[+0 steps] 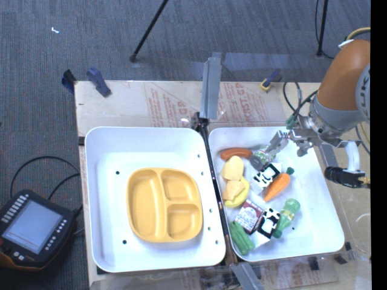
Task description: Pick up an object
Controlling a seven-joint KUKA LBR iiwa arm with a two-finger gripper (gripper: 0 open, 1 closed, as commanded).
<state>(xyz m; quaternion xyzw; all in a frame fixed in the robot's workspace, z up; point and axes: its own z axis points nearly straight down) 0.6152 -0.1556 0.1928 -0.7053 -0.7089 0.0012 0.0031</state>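
My gripper (261, 159) reaches down into the right bin (326, 222) from the right. Its tip sits near the bin's upper middle, just right of a reddish sausage (234, 153) and just above a black-and-white patterned piece (266, 177). Nothing can be seen held in it. Below the sausage lie a pale yellow potato-like toy (233, 168) and a banana (237, 193). An orange carrot (277, 186) lies to the right of the patterned piece.
Lower in the right bin are a maroon box (248, 216), a second black-and-white piece (269, 222), a green bottle (288, 212) and a green cucumber (242, 239). The left bin (103, 162) holds a yellow divided plate (134, 192). A metal post (211, 89) rises behind the bins.
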